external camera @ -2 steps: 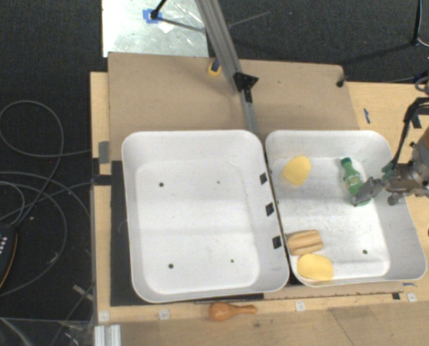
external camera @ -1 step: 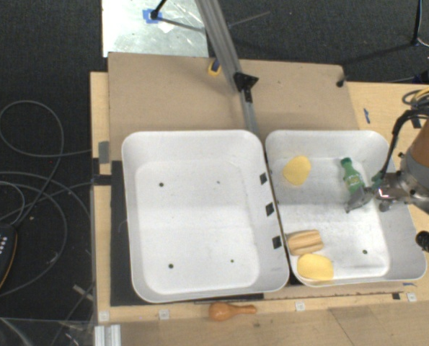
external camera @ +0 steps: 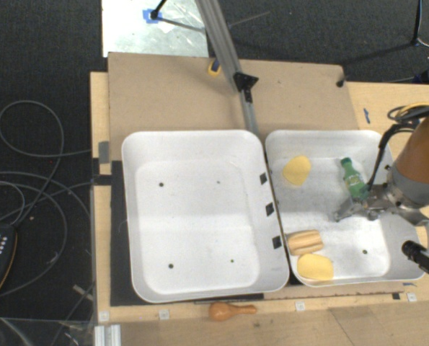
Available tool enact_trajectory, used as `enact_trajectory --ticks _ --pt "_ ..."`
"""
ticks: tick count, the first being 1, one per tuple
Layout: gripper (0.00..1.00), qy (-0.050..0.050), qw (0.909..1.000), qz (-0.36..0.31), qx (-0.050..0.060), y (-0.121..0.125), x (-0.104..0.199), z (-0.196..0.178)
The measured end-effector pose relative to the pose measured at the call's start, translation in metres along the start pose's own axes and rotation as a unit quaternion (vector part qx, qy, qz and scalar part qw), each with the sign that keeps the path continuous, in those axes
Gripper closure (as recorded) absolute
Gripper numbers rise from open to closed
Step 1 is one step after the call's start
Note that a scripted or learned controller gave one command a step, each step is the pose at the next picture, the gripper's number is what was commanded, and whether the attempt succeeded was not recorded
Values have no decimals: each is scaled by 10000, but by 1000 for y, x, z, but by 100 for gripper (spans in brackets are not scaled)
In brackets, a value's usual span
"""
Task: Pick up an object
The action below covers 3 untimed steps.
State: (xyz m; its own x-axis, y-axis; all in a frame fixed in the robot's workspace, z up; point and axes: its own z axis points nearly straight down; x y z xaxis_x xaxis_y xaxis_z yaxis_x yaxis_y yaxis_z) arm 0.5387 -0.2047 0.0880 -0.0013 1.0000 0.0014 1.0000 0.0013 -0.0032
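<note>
Small green plastic bottle point(external camera: 352, 177) lies in the right white bin point(external camera: 329, 141), just beside the fingers point(external camera: 346, 212); whether they stand wide or narrow I cannot tell; best to centre over its body, clear of the flat yellow disc point(external camera: 296, 170).

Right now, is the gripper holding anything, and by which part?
Nothing is held. The gripper sits low in the right bin, its tip just below the green bottle, with no object between its fingers.
</note>
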Motion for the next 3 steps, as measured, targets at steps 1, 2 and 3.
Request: enact_trajectory --ticks 1,2,3 --pt "100 -12 10000 0 -34 2 -1 -14" --pt "100 -15 10000 -19 -45 0 7 -63" --pt "100 -24 10000 -21 -60 2 5 -127"
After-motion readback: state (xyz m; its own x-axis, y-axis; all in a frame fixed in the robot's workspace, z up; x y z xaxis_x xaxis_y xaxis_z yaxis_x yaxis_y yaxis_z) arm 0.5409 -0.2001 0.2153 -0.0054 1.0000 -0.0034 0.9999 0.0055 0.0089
